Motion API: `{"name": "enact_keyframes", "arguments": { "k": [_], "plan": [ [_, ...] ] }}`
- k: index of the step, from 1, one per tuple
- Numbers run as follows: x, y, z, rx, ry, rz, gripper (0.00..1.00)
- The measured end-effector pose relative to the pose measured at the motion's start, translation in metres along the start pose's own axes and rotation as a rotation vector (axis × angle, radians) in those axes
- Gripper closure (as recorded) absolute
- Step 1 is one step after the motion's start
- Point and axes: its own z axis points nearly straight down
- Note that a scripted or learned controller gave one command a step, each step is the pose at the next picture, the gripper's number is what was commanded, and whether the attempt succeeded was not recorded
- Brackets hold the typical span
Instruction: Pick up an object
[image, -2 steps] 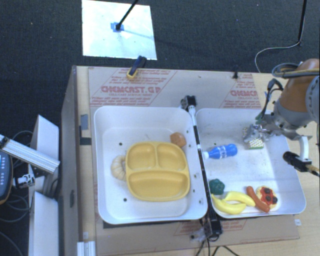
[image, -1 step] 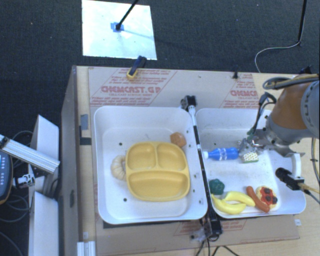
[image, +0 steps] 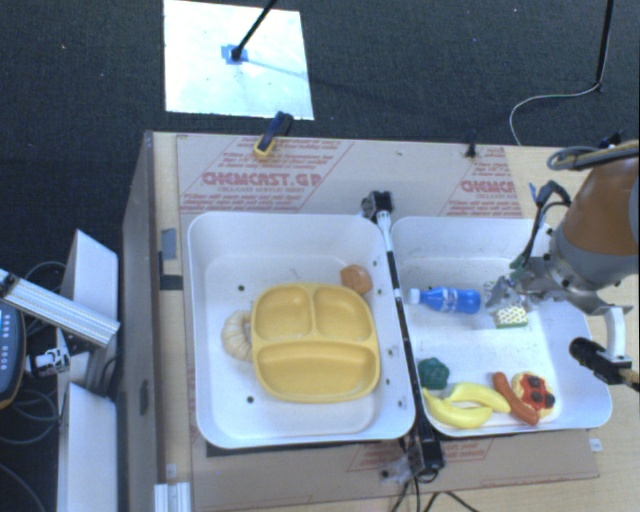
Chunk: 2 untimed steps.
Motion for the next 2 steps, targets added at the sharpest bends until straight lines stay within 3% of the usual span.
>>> {"name": "enact_keyframes", "arguments": {
  "k": [1, 2],
  "plan": [
    [0.001, -0.014, -0.014, 0.001, 0.001, 0.000, 1.00],
    [0.076, -0.022, -0.065, 0.000, 0.002, -0.003, 1.00]
  ]
}}
